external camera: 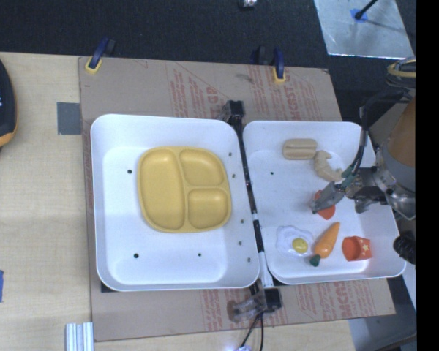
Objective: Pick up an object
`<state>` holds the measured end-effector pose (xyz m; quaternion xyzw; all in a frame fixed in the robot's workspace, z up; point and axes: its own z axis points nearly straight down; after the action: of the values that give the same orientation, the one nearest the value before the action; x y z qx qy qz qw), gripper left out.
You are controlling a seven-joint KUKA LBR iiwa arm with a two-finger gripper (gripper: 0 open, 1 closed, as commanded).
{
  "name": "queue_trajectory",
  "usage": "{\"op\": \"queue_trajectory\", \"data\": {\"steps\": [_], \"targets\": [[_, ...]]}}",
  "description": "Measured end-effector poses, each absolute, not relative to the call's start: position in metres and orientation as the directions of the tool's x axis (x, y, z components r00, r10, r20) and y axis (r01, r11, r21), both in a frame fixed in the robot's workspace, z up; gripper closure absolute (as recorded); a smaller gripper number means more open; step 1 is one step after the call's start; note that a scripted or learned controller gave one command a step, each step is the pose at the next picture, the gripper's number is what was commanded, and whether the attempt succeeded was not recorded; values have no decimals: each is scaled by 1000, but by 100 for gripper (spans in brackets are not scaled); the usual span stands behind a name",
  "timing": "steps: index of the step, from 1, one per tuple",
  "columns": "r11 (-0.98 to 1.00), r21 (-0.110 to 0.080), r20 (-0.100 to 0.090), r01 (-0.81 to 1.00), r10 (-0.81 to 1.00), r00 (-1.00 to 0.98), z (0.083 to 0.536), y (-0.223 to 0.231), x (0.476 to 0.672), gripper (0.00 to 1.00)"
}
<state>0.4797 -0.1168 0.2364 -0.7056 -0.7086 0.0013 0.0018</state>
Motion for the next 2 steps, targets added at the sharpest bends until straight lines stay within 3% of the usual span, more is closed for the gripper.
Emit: {"op": "queue_trajectory", "data": {"steps": [1,2], "targets": [[4,-2,-4,1000,1000,-4,173,-166,560,0],[4,-12,3,1000,1000,-4,87,-137,528,0]]}}
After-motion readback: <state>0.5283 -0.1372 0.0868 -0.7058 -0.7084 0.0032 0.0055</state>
